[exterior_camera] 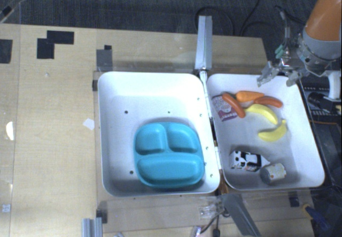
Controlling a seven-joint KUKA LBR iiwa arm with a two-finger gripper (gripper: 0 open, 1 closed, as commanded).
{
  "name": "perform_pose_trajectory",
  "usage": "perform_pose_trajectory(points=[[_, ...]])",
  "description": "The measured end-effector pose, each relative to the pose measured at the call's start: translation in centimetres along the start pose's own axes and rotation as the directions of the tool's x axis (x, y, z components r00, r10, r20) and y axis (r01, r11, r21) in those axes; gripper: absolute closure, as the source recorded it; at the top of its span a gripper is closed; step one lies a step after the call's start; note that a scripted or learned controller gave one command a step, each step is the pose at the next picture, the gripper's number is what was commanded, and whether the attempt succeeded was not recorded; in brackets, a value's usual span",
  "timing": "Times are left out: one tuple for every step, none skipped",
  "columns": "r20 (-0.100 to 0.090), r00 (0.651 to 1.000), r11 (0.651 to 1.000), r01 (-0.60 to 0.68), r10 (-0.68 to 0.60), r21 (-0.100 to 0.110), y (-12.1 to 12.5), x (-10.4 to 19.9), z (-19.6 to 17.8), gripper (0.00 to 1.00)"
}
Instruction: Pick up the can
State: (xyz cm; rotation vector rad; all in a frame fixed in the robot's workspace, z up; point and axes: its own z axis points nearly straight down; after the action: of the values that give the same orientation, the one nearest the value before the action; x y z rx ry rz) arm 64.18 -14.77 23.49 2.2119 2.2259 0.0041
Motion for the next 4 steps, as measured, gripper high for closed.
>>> perform_pose_trajectory(points=[[0.0,1.0,1.0,-0.008,0.008,0.001,2.8,0.3,12.8,0.0],[0.003,1.0,1.0,-0.002,0.002,-0.01,3.1,0.4,11.3,1.0],[0.002,1.0,1.0,-0.007,0.007,-0.005,2.9,-1.6,-1.4,1.0],[0.0,0.997,0.997,-0.077,0.077,-0.003,2.8,4.3,-4.3,1.0]])
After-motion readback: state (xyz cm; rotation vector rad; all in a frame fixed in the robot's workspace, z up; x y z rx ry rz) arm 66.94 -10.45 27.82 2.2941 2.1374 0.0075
